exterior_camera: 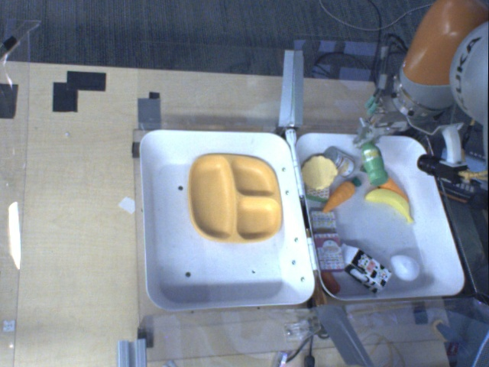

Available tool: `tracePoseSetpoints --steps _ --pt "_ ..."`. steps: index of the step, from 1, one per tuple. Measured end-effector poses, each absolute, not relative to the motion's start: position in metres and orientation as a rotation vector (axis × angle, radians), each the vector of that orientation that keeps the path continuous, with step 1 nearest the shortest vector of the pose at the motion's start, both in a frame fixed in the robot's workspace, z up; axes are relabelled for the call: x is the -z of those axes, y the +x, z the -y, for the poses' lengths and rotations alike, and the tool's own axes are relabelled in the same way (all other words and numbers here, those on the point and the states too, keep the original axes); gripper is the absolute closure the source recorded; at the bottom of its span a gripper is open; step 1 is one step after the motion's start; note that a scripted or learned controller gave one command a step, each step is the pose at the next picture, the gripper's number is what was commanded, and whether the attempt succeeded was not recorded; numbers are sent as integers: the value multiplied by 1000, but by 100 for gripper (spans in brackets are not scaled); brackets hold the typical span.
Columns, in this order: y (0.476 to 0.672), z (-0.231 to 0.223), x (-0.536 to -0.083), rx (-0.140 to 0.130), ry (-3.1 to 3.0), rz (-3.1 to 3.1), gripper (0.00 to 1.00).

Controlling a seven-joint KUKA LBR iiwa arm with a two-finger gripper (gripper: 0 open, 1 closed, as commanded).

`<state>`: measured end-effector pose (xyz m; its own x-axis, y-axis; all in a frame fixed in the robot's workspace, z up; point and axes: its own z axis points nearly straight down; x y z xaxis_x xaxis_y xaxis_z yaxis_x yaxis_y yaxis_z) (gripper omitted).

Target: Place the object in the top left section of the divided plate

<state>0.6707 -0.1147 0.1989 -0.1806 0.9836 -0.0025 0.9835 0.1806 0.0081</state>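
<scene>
1. Gripper [372, 128] on the grey arm with the orange band [443, 40] sits at the far edge of the right shallow white bin [443, 270]; thin metal fingers point down-left into it.
2. Finger state: cannot tell, too small and cluttered at the tips.
3. Green plastic bottle with a white cap [374, 165] lies just below the fingertips, near or touching them; cannot tell which, and no grasp is visible.
4. Orange plastic carrot [340, 195] lies below-left of the fingers, tilted, beside the bottle.
5. Round pale-yellow toy food item [319, 173] sits left of the fingers, with a small grey metallic-looking object [341, 161] just beside it, between it and the bottle.
6. Yellow plastic banana [390, 202] lies below the fingers, right of the carrot, an orange piece [391, 187] tucked against its top edge.
7. Farther below the fingers: small printed packets [325, 239] along the bin's left wall, a black-and-white patterned item [367, 270], a white egg-like ball [404, 267].
8. Yellow-orange divided plastic plate with 3 sections [233, 197] rests in the left shallow white bin [176, 274], well apart to the left of the fingers.
9. Plate's top left section holds nothing; every object lies in the right bin.
10. Light wooden bench [69, 228] carries both bins; metal divider bar [291, 90] runs between them.
</scene>
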Motion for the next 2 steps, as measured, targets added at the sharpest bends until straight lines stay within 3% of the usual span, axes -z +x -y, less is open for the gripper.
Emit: tracePoseSetpoints --steps 1,2 --pt "670 34 -212 -8 2092 -2338 100" --pt "670 -27 -186 -6 2007 -2413 100"
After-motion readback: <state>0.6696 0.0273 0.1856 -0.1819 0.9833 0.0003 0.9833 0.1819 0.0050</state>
